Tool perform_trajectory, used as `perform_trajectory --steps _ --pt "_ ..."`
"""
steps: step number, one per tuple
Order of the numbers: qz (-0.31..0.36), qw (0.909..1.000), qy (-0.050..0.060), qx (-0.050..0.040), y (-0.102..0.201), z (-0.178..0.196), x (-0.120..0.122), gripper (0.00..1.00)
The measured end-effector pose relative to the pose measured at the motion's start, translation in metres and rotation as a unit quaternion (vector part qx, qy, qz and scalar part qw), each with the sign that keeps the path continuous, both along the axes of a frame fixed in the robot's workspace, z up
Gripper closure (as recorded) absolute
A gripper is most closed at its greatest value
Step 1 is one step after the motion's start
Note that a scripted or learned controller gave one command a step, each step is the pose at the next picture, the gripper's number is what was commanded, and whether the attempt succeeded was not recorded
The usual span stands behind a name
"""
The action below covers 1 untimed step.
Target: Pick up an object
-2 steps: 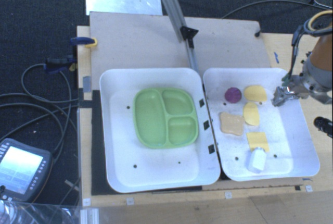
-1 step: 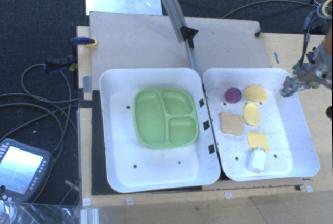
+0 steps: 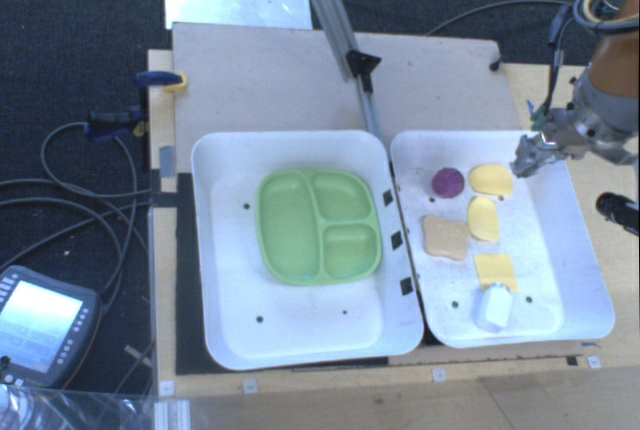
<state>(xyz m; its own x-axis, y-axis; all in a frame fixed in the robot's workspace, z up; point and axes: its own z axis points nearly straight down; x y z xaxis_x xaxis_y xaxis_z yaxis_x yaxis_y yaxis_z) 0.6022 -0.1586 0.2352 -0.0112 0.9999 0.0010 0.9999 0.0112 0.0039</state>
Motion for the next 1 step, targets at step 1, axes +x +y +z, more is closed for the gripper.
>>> perform_trajectory --steps 1 --pt "0.001 1.0 0.0 0.0007 0.0572 0.0091 0.0154 1.0"
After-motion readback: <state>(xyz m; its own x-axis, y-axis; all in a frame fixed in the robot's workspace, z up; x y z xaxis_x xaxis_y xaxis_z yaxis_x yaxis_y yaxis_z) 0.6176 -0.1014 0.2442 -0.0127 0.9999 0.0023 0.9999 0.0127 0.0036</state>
